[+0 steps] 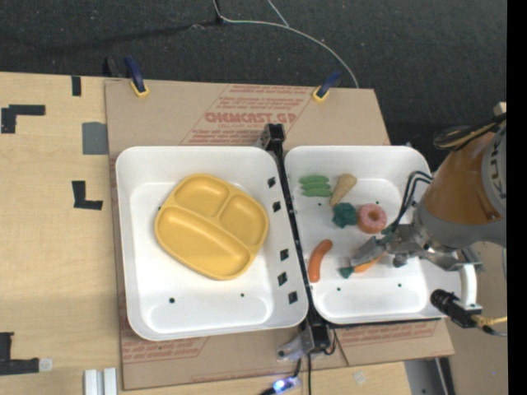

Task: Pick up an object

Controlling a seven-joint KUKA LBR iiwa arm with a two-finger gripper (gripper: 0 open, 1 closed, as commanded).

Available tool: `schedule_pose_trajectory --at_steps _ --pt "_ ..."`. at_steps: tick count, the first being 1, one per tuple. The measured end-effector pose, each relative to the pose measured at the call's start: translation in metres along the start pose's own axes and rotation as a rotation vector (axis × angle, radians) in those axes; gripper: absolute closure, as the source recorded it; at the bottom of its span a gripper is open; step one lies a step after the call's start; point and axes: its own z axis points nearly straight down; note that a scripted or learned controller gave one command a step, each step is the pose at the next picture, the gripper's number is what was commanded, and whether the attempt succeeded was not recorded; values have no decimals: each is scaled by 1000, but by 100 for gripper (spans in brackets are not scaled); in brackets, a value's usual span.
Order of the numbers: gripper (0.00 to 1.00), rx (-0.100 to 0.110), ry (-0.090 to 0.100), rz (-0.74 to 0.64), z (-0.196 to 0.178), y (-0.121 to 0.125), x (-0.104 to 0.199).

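So the arm (469, 192) is leaning in over the right bin (412, 303), orange band and all, with the gripper (380, 253) sitting low in the middle of that bin. It's hovering right at a little orange carrot (362, 265) with a green end, and the dark fingertips look like they're touching or almost touching it. I honestly can't tell from here whether the claw is spread or pinched, or whether it's got hold of anything, because the wrist is blocking it and it's all a bit blurry.

The rest of the toy food is lying around in the same bin: a red-orange sausage (318, 259) just left of the carrot, a pink donut (373, 218) just above the gripper, a dark green leafy piece (344, 215) touching or right beside the donut, then a green pea pod (314, 186) and a tan cone-shaped thing (342, 188) up near the back wall.

The left bin (136, 303) is holding a yellow divided plate (212, 225), lying flat and turned at an angle. Both bins are sitting on a sheet of cardboard (247, 109) clamped to the bench.
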Motion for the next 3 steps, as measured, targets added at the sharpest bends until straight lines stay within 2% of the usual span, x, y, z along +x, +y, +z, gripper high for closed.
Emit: schedule_pose_trajectory --at_steps 1,3 --pt "100 -4 0 -2 -13 2 1" --pt "100 -13 -3 -2 -128 8 3"
